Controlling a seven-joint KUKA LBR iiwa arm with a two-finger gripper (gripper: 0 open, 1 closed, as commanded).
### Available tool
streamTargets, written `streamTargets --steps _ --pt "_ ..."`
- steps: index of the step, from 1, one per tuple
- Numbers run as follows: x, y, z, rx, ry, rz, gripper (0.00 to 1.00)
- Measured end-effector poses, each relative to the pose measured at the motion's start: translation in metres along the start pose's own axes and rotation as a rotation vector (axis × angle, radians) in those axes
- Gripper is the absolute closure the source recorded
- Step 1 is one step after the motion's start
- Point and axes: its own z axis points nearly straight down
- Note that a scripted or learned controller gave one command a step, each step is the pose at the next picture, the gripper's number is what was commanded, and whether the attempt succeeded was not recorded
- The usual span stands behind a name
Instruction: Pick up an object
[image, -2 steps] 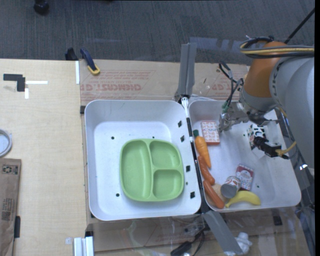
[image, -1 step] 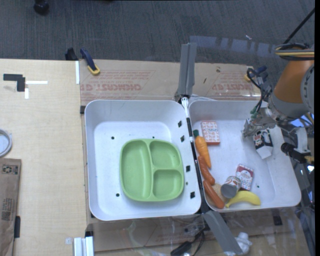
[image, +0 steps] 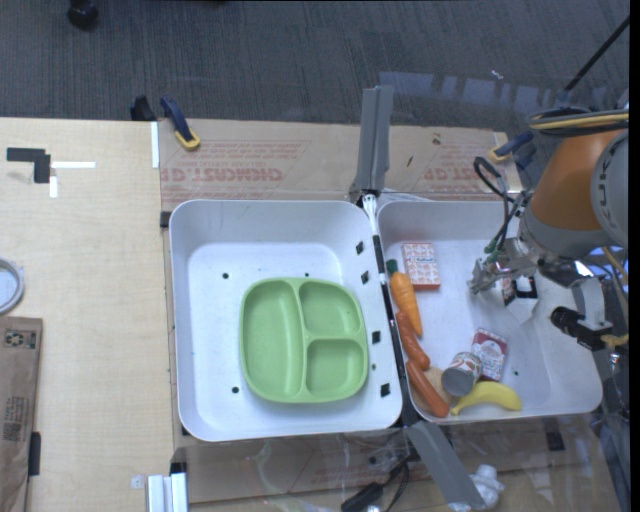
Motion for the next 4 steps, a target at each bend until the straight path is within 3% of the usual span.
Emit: streamTargets --steps 1,2,3,4 --pt "0.007 -0.033 0.001 0.001 0.001 0.004 0.0" --pt "-0.009 -0.088 0.001 0.002 0.001 0.069 0.0" --pt "0.02 -0.022 0.001 0.001 0.0 0.079 0.0" --pt "-0.002 0.064 0.0 0.001 -0.001 0.253 0.0"
